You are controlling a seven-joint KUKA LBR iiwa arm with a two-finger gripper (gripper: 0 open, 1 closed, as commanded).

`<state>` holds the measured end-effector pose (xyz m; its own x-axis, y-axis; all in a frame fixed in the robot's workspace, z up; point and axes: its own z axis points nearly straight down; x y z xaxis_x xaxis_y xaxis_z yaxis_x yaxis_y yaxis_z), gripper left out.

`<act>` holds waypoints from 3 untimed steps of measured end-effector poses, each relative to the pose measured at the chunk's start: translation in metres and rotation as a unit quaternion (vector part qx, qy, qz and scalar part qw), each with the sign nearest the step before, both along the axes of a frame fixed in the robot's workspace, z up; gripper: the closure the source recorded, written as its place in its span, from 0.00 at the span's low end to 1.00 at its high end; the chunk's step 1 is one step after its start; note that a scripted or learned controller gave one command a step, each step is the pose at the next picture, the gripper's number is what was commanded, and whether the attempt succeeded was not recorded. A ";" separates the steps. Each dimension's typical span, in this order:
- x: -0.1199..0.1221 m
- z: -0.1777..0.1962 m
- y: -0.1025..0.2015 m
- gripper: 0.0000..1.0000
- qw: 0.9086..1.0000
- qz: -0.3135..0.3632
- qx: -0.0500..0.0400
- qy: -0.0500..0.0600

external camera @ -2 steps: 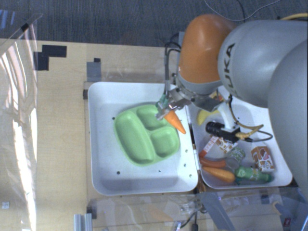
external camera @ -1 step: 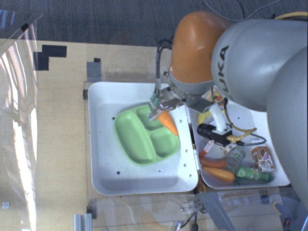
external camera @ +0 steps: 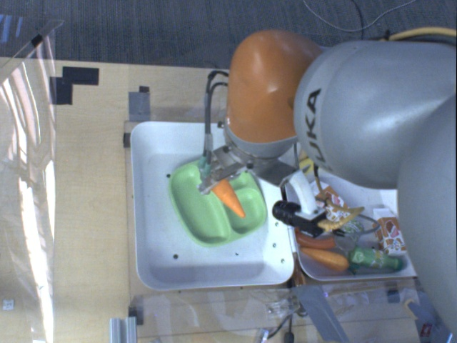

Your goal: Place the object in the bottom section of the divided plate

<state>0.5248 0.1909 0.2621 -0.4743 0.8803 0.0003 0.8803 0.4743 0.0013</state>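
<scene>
The tool sits at the carrot's eleven o'clock end, over the green plate; whether it grips the carrot, I cannot tell.

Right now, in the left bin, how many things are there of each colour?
Green: 1, the divided plate
Orange: 1, the carrot, which lies on the plate under the gripper
Total: 2
</scene>
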 end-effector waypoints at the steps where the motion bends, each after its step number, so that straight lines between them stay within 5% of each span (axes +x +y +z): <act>1: -0.037 -0.009 -0.062 1.00 1.000 -0.027 0.000 0.000; 2: -0.014 0.014 -0.044 1.00 0.998 0.070 0.000 0.000; 3: 0.031 0.001 -0.004 1.00 0.985 0.172 0.000 -0.001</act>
<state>0.5560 0.1870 0.2629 -0.7445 0.6676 -0.0009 0.6676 0.7445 0.0027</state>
